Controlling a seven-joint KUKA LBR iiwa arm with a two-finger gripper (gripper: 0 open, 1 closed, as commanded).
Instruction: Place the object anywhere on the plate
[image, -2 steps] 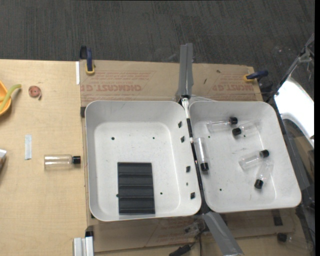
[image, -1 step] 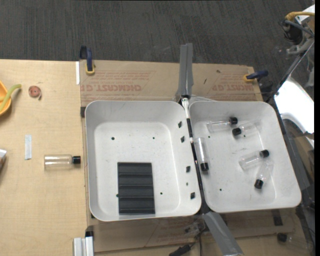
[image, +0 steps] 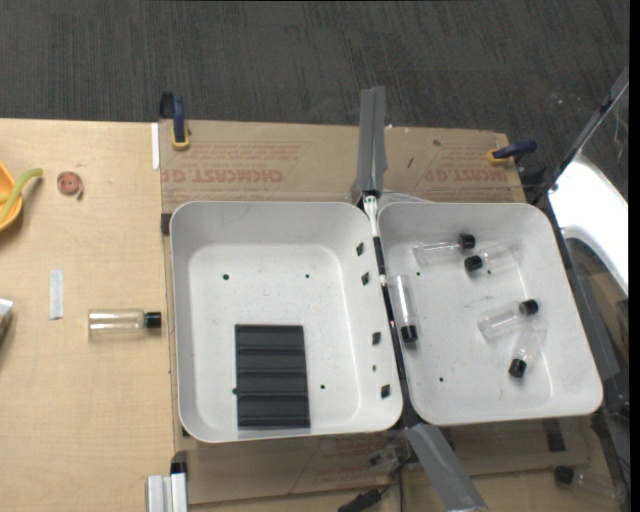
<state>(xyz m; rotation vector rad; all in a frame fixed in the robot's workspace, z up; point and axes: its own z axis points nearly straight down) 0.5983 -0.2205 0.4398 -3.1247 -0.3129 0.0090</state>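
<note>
Left edge crops the yellow-orange object (image: 8, 198)

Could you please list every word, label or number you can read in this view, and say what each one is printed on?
"CHEMCAST GP", or something close to it, printed upside down in red on the cardboard sheet behind the left bin.
The same red print repeats on the cardboard behind the right bin, too faint to read.
The vials show no readable labels.
</note>
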